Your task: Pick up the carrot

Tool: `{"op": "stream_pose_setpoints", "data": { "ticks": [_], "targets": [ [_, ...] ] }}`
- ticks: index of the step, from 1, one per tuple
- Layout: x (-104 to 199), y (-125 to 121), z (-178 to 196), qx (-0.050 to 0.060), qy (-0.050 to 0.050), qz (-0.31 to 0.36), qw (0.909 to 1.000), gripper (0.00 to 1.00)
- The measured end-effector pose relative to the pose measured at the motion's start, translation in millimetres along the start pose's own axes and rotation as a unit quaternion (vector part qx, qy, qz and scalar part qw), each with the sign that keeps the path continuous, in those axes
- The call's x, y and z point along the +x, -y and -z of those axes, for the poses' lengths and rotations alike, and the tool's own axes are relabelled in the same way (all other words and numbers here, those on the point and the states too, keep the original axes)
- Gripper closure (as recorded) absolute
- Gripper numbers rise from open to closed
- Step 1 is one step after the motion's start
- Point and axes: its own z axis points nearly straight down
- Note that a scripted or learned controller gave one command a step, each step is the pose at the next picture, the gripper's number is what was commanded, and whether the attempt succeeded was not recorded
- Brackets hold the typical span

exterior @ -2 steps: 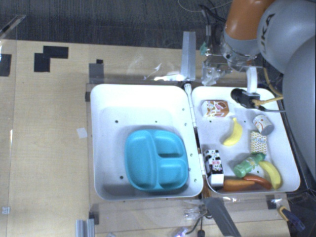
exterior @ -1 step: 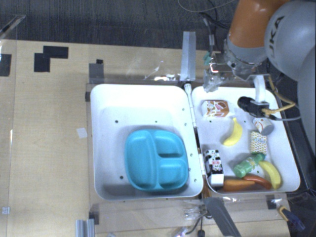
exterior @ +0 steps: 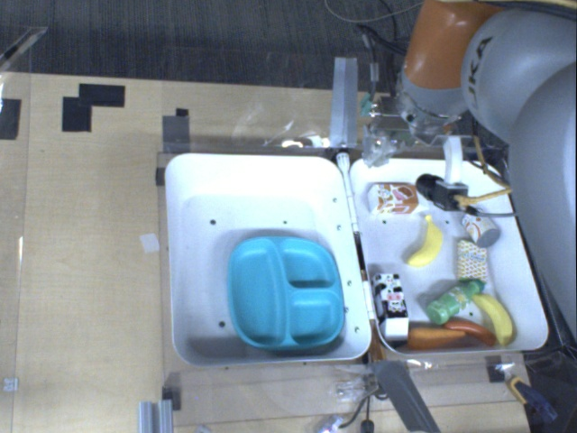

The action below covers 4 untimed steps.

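The carrot (exterior: pixel 448 335), long and orange-red, lies along the near edge of the right bin (exterior: pixel 534 307). It rests beside a yellow banana (exterior: pixel 496 318) and just below a green bottle (exterior: pixel 453 300). My gripper (exterior: pixel 378 146) hangs over the far left corner of that bin, well away from the carrot and with nothing seen in it.
The right bin also holds a second banana (exterior: pixel 426 244), a printed snack pack (exterior: pixel 395 198), a black-and-white box (exterior: pixel 390 298), a patterned packet (exterior: pixel 471 262) and a small grey can (exterior: pixel 483 233). A blue divided plate (exterior: pixel 285 291) lies in the left bin (exterior: pixel 194 242).
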Motion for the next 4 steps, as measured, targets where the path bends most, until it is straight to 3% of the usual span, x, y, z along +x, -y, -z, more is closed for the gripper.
{"op": "stream_pose_setpoints", "data": {
  "ticks": [1, 2, 3, 4],
  "targets": [
    [0.5, -2.6, 16.5, 0.000, 0.000, -0.064, 0.9980, 1.00],
    [-83.2, -1.5, -4.5, 0.000, 0.000, -0.046, 0.9989, 1.00],
    [-43.7, 5.1, -39.2, -0.001, 0.000, 0.179, 0.9838, 1.00],
    [-9.5, -2.9, 2.9, -0.001, 0.000, 0.105, 0.9944, 1.00]
  ]
}}
